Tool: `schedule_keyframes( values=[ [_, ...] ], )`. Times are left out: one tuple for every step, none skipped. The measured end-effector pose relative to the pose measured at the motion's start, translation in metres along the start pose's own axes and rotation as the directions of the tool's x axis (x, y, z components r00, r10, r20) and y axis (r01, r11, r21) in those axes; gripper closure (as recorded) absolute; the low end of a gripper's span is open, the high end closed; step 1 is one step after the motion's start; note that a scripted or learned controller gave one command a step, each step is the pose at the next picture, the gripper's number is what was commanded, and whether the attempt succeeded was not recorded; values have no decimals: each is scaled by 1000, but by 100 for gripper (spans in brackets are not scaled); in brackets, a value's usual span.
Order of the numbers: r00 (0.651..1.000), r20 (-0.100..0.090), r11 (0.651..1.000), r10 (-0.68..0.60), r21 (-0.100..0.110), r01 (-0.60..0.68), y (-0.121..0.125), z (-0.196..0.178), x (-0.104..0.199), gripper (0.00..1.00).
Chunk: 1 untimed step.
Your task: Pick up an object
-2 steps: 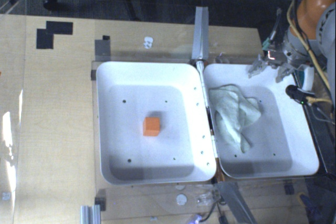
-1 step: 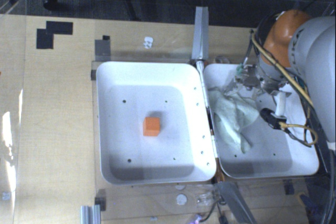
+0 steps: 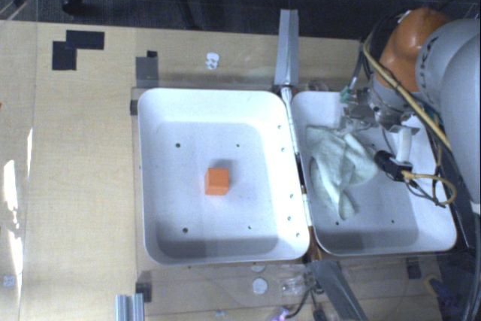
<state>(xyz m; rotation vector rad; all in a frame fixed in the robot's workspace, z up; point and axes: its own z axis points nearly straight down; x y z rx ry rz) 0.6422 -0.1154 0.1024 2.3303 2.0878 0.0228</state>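
Crumpled cloth [image 3: 340, 165] in right bin [image 3: 391, 233], just below tool [image 3: 366, 119], grip state unclear.

Two bins [image 3: 150, 162], one orange cube [image 3: 217, 181], one cloth [image 3: 338, 165]

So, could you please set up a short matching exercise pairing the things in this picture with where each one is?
Things:
1. orange cube
2. pale cloth
3. claw
4. black tape patches

Places:
A. on the wooden bench, far left of the bins
B. over the top of the right bin, just above the crumpled fabric
C. near the middle of the left bin
D. lying in the right bin, along its left side

Pairs: 1-C, 2-D, 3-B, 4-A
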Motion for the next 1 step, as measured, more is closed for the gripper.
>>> schedule_keyframes(
  values=[
    [996,0,996,-92,13,92,6,-120,74,100]
  ],
)
